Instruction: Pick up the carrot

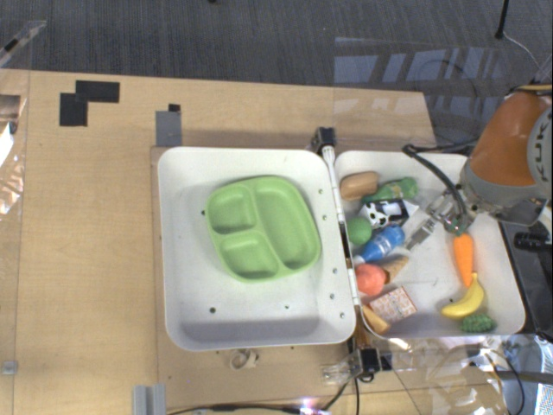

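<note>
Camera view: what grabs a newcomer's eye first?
The bright green divided plate sits alone in the left bin. The right bin holds a clutter of toy food: the orange carrot lies near its right side, with a yellow banana just below it. The grey-and-orange arm reaches in from the right, its gripper just above the carrot's top end.

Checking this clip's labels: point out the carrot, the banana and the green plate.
carrot point(465, 258), camera view, middle of its orange body.
banana point(467, 301), camera view, middle of its yellow curve.
green plate point(298, 199), camera view, raised rim at its right edge.
</note>
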Controlling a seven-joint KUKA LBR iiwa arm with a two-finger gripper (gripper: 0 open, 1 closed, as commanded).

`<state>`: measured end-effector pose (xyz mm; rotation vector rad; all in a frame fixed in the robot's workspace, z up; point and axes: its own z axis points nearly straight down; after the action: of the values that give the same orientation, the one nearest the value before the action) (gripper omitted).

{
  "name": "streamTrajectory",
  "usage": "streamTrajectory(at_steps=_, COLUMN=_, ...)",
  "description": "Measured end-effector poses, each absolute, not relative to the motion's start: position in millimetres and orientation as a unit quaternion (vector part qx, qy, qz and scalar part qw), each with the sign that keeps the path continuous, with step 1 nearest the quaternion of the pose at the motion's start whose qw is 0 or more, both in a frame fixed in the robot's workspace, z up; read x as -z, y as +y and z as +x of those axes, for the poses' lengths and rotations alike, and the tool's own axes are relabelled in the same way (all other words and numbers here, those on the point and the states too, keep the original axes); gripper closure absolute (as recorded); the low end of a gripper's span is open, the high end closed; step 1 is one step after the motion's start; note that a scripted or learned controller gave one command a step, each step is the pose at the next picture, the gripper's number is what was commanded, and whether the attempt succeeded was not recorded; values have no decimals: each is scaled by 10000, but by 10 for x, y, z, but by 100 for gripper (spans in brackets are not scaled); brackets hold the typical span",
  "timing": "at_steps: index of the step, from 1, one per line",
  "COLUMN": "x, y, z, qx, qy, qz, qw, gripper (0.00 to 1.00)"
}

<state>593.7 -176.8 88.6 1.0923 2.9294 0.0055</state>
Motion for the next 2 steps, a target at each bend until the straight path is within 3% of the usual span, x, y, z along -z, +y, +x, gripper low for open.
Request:
streamTrajectory(at_steps=1, x=-899, y=-1711, z=5265, qx=-9, qy=9416, qz=3365, qw=81, gripper=0)
streamTrajectory(at_steps=2, x=-908, y=-1732, z=4954, qx=-3, qy=9746, qz=2235, qw=127, gripper=0)
